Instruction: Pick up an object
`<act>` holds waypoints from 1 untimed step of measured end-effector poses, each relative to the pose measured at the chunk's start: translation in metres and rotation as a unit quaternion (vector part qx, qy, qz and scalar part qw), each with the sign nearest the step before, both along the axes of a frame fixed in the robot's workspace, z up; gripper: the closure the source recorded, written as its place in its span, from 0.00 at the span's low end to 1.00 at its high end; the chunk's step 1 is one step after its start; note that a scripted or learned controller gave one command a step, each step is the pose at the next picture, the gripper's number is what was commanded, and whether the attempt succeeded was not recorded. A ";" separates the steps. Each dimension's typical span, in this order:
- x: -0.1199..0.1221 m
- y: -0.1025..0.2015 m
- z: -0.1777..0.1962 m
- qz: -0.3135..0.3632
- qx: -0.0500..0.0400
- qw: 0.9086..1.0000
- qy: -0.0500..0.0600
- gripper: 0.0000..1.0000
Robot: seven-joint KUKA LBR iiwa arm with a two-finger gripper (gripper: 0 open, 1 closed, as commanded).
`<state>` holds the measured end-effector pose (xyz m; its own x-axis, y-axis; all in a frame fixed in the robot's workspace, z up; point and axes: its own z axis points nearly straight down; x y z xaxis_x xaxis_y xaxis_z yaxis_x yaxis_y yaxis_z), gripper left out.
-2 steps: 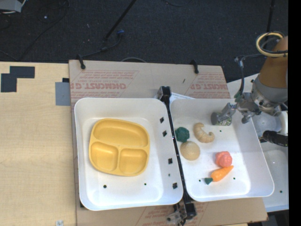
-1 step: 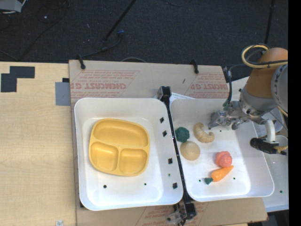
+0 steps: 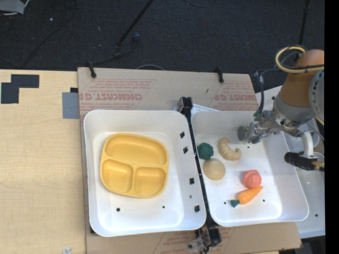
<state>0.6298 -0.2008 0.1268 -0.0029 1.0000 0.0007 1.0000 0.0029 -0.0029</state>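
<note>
Hovering over the right bin's point(image 3: 288, 205) far right corner, the end effector point(image 3: 253, 133) carries nothing; its opening I cannot tell. Croissant point(image 3: 229, 150), carrot point(image 3: 248, 196) lie ungrasped.

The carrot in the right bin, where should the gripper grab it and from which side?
Likely the carrot's thick orange middle, coming from above with fingers across its width. It lies flat and slanted, its green tip lower left, with bare floor beside it; the red ball crowds its upper end.

I see even overhead light; both white bins point(image 3: 137, 216) read bright without harsh glare, shadows are soft and short, the far floor point(image 3: 159, 25) is dim, focus slightly soft.
</note>
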 end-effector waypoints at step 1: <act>0.001 -0.002 0.043 -0.001 -0.001 1.000 -0.002 1.00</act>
<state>0.6312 -0.2023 0.1696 -0.0017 1.0000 -0.0008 1.0000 0.0017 0.0020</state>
